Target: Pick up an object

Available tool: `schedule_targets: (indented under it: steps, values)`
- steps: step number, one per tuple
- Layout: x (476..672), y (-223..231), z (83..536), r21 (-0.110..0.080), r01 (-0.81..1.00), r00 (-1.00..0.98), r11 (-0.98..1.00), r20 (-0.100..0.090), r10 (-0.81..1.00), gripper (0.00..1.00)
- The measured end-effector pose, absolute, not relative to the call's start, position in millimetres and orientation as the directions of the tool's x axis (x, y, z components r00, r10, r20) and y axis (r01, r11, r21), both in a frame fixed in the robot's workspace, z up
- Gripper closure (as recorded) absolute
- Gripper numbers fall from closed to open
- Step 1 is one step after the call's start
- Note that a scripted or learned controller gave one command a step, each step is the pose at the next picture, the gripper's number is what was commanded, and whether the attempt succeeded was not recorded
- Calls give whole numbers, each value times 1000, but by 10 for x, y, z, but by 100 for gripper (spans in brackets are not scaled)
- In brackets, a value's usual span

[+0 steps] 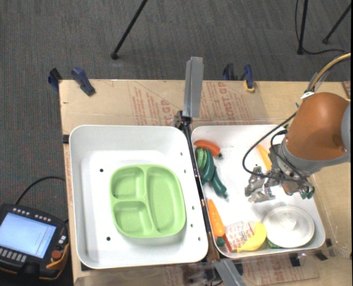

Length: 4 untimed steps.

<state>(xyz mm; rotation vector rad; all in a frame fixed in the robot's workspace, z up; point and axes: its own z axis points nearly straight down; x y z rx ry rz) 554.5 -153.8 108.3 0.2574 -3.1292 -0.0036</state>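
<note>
Grey gripper (259,190), its open-or-closed state impossible to tell, hovers over bare bin floor (236,159), so it risks grasping nothing, with the white plate (290,225) just below-right of it.

Even bright light, slightly soft focus

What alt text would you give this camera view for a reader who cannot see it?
The gripper hangs low over the right bin, just above a white plate. Toy food lines that bin's left and front: green pods, a carrot, a banana. The left bin holds a green divided tray.
</note>
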Motion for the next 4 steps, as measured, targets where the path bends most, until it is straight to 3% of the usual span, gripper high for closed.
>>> schedule_targets:
  steps: [1,2,3,4]
  values:
    - [5891,-1386,869,2,-19,-1000,1000,0,-19,100]
    - [5070,-2127,907,0,-118,-993,993,-10,-118,100]
    - [5135,-2082,940,-1,-124,-992,992,-28,-124,0]
    - [6098,-1717,886,3,66,-998,998,-4,66,0]
